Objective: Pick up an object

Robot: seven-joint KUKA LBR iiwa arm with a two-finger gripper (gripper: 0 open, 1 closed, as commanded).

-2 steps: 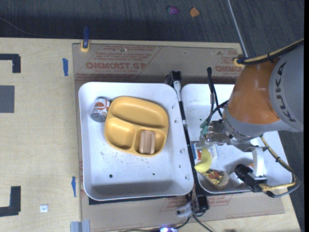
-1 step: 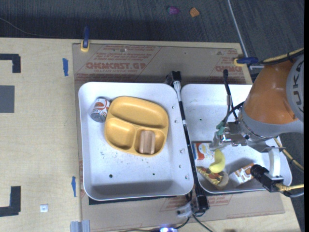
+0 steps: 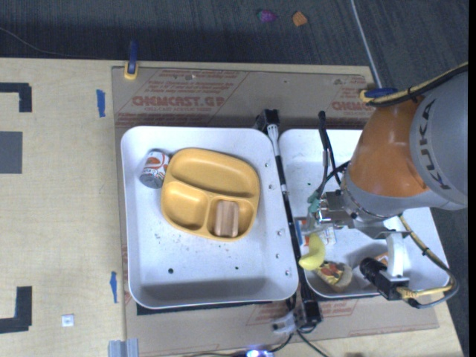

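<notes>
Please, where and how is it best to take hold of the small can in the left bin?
Probably by its round side wall, coming from above. The can lies on its side in the bin's far left corner, touching the yellow tray. Closing the claw across the can's width, along the tray's edge, seems safest; exact clearance is hard to judge.

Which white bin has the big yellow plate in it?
The left bin. It holds the yellow divided plate with a small can lying beside it. The right bin is the one the robot arm reaches over.
</notes>
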